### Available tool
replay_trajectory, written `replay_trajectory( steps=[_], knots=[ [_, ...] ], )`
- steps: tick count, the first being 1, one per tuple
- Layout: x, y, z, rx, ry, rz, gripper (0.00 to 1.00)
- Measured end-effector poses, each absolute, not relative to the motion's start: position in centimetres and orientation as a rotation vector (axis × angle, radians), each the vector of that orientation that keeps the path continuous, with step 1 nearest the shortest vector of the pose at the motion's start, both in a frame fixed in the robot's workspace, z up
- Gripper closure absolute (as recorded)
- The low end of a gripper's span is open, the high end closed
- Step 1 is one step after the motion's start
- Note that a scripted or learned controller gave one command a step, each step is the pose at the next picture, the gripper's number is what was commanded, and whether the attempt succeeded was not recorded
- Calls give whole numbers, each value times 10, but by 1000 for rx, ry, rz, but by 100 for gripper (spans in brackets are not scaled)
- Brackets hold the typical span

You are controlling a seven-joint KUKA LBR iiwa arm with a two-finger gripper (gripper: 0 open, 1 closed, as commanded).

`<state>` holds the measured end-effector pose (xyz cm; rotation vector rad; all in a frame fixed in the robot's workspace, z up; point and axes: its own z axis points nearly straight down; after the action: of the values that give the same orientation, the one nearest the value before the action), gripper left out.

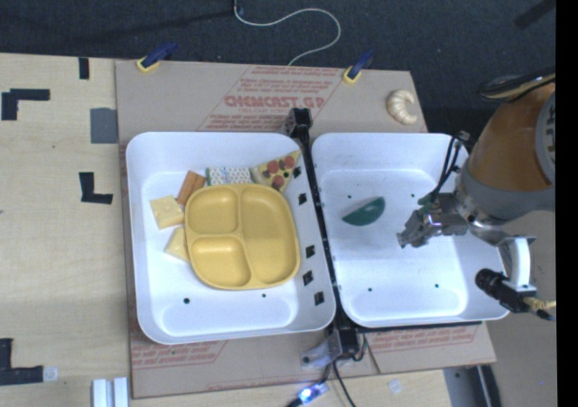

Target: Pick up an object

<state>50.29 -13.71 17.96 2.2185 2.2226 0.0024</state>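
Right bin [388, 301]: end effector [414, 235] beside green object [365, 211].

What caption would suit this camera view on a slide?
Gripper over the right bin, near a green object; yellow plate in the left bin.

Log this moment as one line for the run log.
gripper: over right white bin, nothing held | flat dark green piece: right bin, left of gripper | yellow divided plastic plate: left white bin
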Motion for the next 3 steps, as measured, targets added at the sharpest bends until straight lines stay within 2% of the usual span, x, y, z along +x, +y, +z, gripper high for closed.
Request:
replay_trajectory(
  steps=[1,3],
  knots=[
    [504,-136,227,2217,2222,3,100],
    [601,-98,230,2216,2226,1,100]
  ],
)
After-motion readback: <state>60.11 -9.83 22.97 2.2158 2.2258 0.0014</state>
